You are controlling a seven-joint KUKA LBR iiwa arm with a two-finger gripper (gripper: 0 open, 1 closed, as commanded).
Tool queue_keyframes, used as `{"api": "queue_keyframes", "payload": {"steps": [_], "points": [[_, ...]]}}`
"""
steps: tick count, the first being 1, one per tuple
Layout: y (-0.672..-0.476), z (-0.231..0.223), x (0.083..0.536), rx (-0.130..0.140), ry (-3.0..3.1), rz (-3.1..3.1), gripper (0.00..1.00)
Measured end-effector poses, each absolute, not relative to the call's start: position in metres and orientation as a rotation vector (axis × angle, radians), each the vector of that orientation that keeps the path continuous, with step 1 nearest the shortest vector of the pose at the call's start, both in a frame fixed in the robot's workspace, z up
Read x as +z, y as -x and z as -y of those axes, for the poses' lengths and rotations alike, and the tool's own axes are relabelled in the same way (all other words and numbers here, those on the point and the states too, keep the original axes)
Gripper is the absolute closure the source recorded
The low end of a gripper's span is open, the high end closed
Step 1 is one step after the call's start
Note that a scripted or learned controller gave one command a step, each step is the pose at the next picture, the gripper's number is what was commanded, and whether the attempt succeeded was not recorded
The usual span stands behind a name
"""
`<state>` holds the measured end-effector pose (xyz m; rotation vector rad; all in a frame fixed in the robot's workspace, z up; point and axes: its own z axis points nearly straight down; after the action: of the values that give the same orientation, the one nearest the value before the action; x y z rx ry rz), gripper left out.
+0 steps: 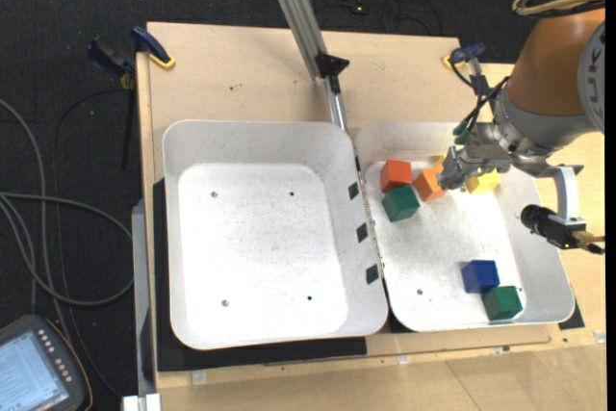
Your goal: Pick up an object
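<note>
- The arm is cut off by the right edge, so its upper part is unseen.
- The gripper covers part of an orange block and most of a yellow block.
- Its fingertips are too small and dark to tell apart.
- A screen is cut off at the bottom-left corner.
</note>
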<state>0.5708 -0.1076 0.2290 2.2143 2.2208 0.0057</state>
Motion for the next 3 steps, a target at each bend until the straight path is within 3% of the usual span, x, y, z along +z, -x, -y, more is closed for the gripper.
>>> {"api": "queue_keyframes", "payload": {"steps": [1,3], "points": [[-0.572,0.108,0.283,0.006,-2.213,-2.221,1.00],[-0.562,0.003,0.267,0.002,-2.213,-2.232,1.00]]}}
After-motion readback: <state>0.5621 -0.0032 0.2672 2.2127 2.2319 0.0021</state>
